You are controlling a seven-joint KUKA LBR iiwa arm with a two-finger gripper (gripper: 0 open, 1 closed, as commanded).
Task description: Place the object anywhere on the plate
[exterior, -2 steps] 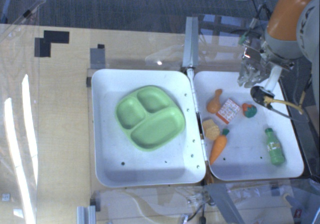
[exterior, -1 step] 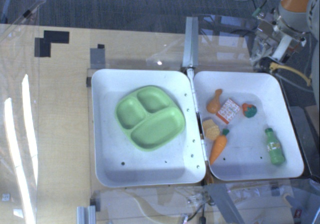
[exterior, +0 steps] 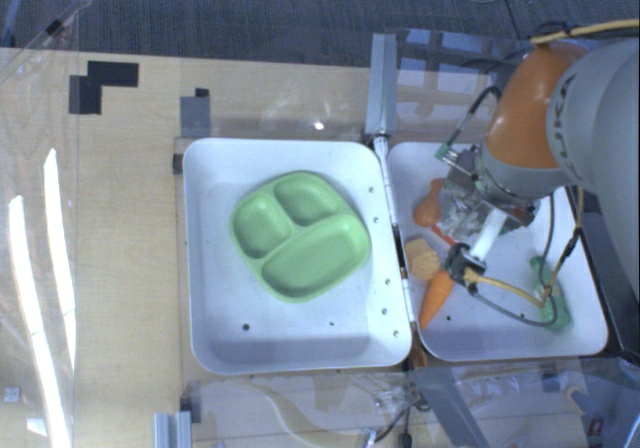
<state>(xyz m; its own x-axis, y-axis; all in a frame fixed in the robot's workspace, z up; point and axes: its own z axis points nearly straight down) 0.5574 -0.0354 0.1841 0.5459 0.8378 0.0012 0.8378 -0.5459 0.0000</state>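
A green divided plate (exterior: 300,233) with three compartments lies in the left white bin (exterior: 210,336). In the right bin (exterior: 590,336) my gripper (exterior: 452,228) reaches down near the bin's left side. Right around it lie an orange carrot-like piece (exterior: 434,298), a tan bread-like piece (exterior: 422,258) and a small orange item (exterior: 428,208). The gripper's body hides the fingertips, and I see nothing clearly between them.
A green object (exterior: 553,308) lies at the right bin's lower right, with a yellow cable (exterior: 505,293) looping across the bin floor. A metal divider (exterior: 392,236) separates the two bins. The grey arm with its orange band (exterior: 530,111) fills the upper right.
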